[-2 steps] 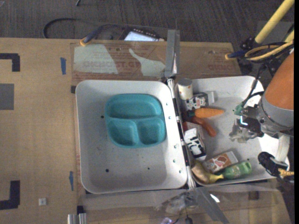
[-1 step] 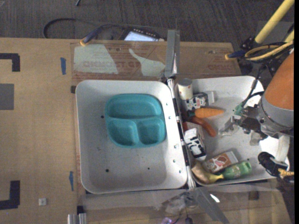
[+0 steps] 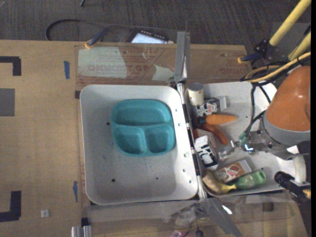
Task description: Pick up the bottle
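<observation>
Seen from above at a slant: two shallow white plastic bins sit side by side on a wooden bench w/ blue tape marks. The left bin [image 3: 94,147] holds a teal three-compartment plastic tray [image 3: 142,126], lying flat near its middle. The right bin [image 3: 232,89] is crowded: a small white cylindrical cup [image 3: 195,94] at the top-left corner, a black-and-white cow-pattern carton [image 3: 211,105] just below it, an orange toy carrot [image 3: 220,118] next, then a red-orange curved piece [image 3: 216,132] beside it. Further down, a black-and-white box [image 3: 205,152] rests against the divider. The green plastic bottle [image 3: 251,179] lies on its side near the bin's lower edge, touching a red-and-white snack packet [image 3: 232,171] and just right of a yellow banana-like item [image 3: 216,184]. The grey KUKA arm w/ orange band [image 3: 291,105] reaches in from the right; its two-finger gripper [image 3: 237,145] hangs over the middle of the right bin, above the packet and apart from the bottle. Whether the claw is open or closed: cannot tell, too blurred. Nothing is visibly held betw. its tips.
</observation>
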`<action>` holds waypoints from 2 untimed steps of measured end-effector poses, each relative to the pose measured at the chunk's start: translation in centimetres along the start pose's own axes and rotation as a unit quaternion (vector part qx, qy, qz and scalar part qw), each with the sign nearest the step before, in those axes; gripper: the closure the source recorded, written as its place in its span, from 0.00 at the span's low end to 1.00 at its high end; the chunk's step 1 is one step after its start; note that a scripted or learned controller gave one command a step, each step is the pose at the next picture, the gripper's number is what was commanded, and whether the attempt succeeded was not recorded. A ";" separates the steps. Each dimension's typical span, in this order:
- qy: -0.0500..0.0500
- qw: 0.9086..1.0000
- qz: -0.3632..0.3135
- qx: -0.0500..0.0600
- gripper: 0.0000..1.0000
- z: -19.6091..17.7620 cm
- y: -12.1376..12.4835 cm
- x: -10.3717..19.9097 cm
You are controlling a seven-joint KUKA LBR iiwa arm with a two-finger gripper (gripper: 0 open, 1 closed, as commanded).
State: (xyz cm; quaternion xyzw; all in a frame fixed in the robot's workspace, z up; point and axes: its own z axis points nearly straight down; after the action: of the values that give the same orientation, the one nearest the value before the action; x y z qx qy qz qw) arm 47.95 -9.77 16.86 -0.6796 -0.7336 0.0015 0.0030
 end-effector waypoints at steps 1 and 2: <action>-0.001 0.937 -0.349 -0.001 0.00 -1.4 0.3 2.3; -0.002 0.965 -0.262 -0.003 0.00 -3.5 8.4 3.9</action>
State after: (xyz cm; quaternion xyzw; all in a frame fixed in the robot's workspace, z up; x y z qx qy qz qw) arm 56.07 -5.23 20.34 -0.4635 -0.8861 0.0001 -0.0002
